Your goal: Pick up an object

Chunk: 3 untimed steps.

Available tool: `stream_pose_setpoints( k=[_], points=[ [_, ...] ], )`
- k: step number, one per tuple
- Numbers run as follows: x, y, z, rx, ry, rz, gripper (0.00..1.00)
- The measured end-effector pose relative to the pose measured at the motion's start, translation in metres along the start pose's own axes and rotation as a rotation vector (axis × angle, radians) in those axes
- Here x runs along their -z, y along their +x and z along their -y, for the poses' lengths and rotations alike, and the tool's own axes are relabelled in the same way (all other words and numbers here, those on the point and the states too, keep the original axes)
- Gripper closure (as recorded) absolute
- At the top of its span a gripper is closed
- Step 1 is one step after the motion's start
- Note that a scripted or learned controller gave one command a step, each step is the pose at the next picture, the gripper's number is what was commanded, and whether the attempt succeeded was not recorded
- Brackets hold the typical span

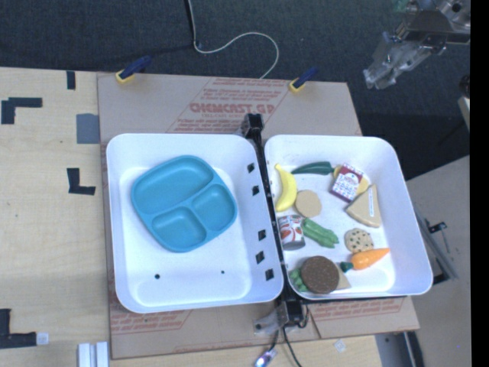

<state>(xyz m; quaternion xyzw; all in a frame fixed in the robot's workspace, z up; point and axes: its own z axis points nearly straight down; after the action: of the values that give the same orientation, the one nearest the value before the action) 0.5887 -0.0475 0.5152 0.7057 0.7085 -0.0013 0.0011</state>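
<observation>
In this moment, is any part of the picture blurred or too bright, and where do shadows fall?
Camera view: the gripper at upper right is soft and blurred; the toy food, such as the banana, is sharper. The right bin looks bright white without harsh glare. The blue tray casts only a faint shadow; the light is even.

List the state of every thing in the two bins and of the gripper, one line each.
gripper: raised off the bench, holding nothing
blue tray: upright in left bin
banana: lying flat by the divider
can: on its side
carrot: lying flat
cookie: lying flat
burger: resting at the near wall
red box: lying flat
</observation>
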Motion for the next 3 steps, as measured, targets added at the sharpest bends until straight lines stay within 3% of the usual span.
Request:
stream_pose_setpoints(
  k=[3],
  points=[
    [0.03, 0.002, -0.001, 0.004, 0.001, 0.002, 1.0]
  ],
)
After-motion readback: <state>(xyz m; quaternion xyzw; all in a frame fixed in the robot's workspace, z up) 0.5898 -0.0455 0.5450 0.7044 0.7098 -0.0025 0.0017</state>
